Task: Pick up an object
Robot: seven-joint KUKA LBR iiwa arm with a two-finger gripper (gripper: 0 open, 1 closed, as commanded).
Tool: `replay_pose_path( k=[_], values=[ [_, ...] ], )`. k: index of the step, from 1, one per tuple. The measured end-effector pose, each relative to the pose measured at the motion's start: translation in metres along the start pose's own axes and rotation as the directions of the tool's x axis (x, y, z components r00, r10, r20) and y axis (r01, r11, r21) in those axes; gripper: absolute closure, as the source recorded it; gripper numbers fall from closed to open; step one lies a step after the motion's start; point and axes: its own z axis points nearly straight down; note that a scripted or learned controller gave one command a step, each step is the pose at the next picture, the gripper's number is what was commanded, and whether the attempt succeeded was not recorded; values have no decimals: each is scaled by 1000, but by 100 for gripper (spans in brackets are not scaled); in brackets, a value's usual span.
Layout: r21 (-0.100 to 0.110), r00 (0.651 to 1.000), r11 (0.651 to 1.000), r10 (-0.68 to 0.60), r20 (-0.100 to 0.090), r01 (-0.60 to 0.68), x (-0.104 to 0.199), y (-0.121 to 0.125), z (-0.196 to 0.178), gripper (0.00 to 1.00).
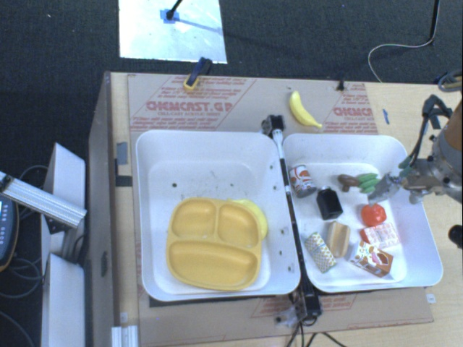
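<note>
Dark carpet surrounds a cardboard-topped bench (217,100) that carries two shallow white bins side by side. On the left bin's (155,194) floor lies a yellow divided plate (213,246) with a yellow cup (257,215) tucked at its upper right edge. In the right bin (419,266) are a small can (301,180), a black block (328,203), a brown-and-green toy (358,182), a red tomato (373,215), a red-and-white packet (380,235), a red carton (372,259), a tan bread-like piece (336,238) and a patterned wrapped bar (318,252). A banana (304,111) rests on the cardboard just above the bins. The arm reaches in from the right, and its gripper (387,186) hangs over the right bin's upper right part, beside the green end of the toy and above the tomato. Whether it is open or closed cannot be told, and nothing is visibly held.
</note>
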Motion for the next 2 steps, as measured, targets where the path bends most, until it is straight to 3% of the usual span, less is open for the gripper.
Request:
replay_pose_path(
  k=[1, 2],
  values=[
    [2, 1000, 1000, 2, 0, -2, -18, 53, 87, 0],
    [0, 1000, 1000, 2, 0, -2, -18, 48, 175, 0]
  ],
)
